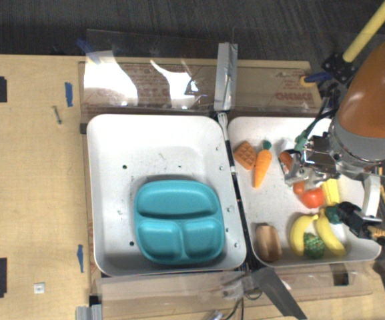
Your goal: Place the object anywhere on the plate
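Note: teal three-compartment plastic plate (177, 221) in left bin (105, 139) carries nothing; placement not done. You have pick, carry and release all outstanding, by my judgement. Gripper (307, 173) low in right bin (272, 127), just over red-orange tomato-like piece (310, 195), probable target, resting on bin floor. Gripper state: cannot tell. Orange toy carrot (261, 167) and yellow bananas (315, 232) nearby. Arm enters from right, wrist bent downward.

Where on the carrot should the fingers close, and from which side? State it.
Grip the carrot across its orange body near the middle, coming straight down from above. It lies flat in the right bin, green top away from the camera, with the waffle-like piece close on one side, so the fingers should straddle its narrow width.
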Action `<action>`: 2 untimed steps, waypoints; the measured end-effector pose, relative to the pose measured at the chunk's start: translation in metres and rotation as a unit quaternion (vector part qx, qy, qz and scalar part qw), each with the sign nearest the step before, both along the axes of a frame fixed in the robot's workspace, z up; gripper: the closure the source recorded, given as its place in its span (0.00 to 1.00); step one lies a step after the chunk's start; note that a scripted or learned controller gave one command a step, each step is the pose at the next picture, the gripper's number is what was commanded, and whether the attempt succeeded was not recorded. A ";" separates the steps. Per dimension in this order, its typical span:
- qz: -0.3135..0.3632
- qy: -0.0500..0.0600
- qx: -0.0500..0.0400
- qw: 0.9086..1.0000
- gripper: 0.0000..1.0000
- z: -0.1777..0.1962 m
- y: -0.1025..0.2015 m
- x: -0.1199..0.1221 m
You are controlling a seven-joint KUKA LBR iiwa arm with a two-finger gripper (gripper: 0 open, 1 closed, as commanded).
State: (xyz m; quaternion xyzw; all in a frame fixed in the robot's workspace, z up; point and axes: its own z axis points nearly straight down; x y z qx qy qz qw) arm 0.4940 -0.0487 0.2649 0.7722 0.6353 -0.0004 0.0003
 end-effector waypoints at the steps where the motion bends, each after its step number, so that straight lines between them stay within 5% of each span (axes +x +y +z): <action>1: 0.146 0.002 0.001 0.989 1.00 -0.082 0.083 -0.015; 2: 0.145 0.001 0.001 0.989 0.00 -0.081 0.082 -0.015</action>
